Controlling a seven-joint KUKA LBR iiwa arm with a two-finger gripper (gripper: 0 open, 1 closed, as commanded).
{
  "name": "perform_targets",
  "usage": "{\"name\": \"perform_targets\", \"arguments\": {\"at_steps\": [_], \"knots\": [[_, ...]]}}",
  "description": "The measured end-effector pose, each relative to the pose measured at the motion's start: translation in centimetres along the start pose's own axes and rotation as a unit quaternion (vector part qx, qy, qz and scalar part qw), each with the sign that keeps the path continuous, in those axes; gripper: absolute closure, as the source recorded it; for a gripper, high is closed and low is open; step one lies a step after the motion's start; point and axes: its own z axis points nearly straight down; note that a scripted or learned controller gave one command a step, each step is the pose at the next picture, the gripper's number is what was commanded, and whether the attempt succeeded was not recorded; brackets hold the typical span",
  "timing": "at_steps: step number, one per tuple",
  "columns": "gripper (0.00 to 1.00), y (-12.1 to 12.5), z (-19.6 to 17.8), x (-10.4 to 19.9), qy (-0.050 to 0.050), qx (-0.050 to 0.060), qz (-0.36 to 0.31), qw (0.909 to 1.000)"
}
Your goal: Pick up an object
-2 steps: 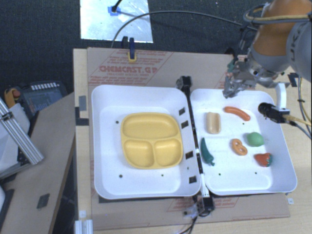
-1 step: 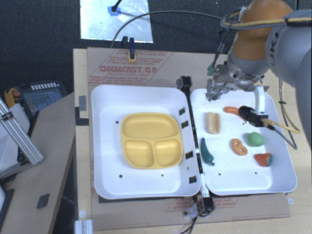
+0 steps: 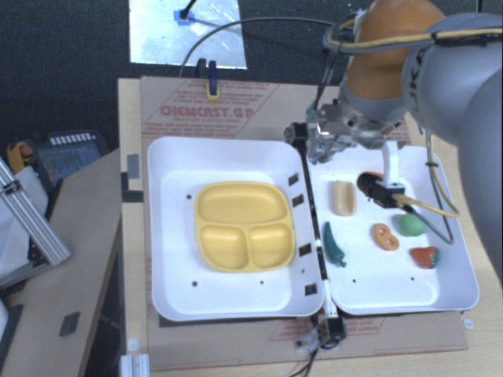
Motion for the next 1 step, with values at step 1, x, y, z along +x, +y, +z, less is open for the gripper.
{"name": "perform_targets", "arguments": {"at_steps": [1], "knots": [[1.00, -0.42, 1.09, 5.39, 0.000, 0.001, 0.000, 1.0000]]}}
